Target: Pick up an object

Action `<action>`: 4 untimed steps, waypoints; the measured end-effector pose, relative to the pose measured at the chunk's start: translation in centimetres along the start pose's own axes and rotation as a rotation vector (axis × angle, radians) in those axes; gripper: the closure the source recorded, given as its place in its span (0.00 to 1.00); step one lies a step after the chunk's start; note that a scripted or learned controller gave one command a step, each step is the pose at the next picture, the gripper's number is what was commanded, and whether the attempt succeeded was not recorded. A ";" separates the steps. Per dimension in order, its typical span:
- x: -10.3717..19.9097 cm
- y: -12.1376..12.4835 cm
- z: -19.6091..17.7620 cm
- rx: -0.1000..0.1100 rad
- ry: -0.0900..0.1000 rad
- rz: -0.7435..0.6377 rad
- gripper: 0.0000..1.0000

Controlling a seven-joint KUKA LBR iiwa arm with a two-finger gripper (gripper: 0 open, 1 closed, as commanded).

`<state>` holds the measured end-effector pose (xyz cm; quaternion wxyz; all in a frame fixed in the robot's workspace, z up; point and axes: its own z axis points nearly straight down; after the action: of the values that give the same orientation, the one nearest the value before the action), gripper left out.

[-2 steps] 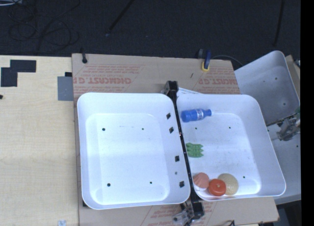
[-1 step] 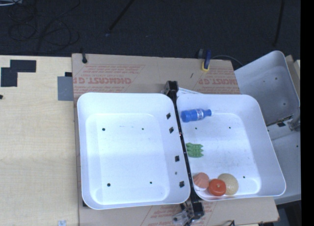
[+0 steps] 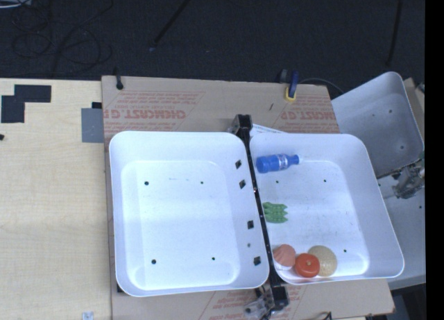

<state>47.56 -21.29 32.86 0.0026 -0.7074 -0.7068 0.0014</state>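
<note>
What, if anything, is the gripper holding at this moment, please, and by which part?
Nothing is seen held. The blue bottle, green item and three round items, including the red one, all lie loose in the right bin.

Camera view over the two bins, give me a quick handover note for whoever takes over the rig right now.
Right bin: blue bottle lying near its upper left, green item by the divider, and an orange-red round piece between a pinkish piece and a tan piece at the lower edge.
Left bin: nothing placed there.
Done: nothing lifted yet.
Left: pick any one object.
</note>
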 end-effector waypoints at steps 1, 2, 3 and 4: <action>1.5 0.1 -4.9 -0.009 -0.003 -0.003 1.00; 2.7 0.0 -0.2 0.001 0.001 -0.001 1.00; -0.2 0.0 -3.0 -0.006 -0.003 0.001 1.00; 0.4 0.0 0.3 -0.001 0.000 -0.001 1.00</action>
<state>47.58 -20.85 32.57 0.0023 -0.7071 -0.7071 0.0011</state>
